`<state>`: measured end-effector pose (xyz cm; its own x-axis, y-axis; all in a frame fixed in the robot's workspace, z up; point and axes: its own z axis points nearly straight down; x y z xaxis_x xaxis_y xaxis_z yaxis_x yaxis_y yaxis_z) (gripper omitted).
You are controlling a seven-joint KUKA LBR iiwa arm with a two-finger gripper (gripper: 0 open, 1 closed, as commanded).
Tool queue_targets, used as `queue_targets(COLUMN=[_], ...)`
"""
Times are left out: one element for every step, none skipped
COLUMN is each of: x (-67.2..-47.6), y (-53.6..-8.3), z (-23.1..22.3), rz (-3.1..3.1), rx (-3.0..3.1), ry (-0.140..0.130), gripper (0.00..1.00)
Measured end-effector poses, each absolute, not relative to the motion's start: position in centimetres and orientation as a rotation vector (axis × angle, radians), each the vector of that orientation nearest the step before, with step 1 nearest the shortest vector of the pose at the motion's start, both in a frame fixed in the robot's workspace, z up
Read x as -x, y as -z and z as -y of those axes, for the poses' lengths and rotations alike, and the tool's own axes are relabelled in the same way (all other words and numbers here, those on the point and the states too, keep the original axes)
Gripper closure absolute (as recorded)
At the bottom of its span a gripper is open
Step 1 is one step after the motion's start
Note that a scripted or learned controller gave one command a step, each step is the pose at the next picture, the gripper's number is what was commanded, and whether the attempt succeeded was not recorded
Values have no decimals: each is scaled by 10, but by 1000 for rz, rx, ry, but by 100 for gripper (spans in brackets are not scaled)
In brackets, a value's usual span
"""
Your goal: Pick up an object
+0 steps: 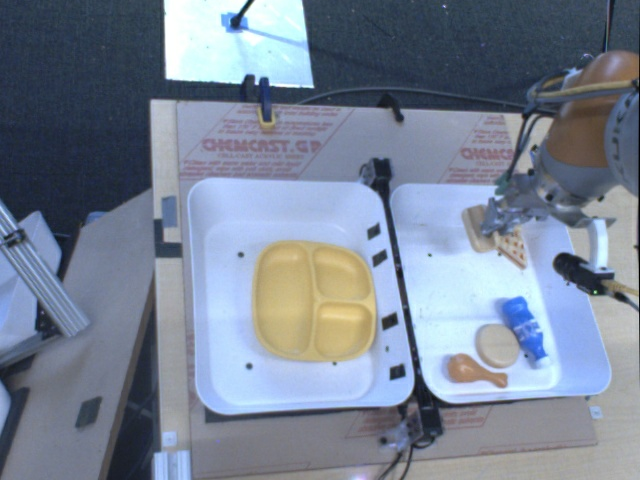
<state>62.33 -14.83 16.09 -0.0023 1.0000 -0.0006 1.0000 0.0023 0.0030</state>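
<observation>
Camera view: gripper (497, 218) sits low over tan wedge toy (476, 228) at far side of right bin (430, 268), just beside waffle-pattern piece (513, 249).

Risk, in your judgement: the two pieces lie touching, so pinch may nudge one, catch both or slip off flat edge.

Jaw state: you cannot tell.

Arm (590, 128) reaches in over bin's far right corner, wrist bent down.

Blue tube (524, 330), round disc (497, 346), orange drumstick (474, 369) lie well apart, at bin's near edge.

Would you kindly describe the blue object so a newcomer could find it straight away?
Look in the right-hand white bin, at its near right corner. The blue tube lies there beside a round tan disc, with an orange chicken-leg toy just in front. It is the only blue item in either bin.
</observation>
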Motion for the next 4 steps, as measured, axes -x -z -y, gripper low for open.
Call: queue_targets(x=[-625, -614, -598, -580], y=[-212, -209, -214, -209], z=[149, 105, 67, 9], rz=[-2222, -2229, -2228, -2234], rx=[-2214, -2213, -2215, -2212], ry=[-5, -1, 0, -1], gripper=[100, 100, 100, 100])
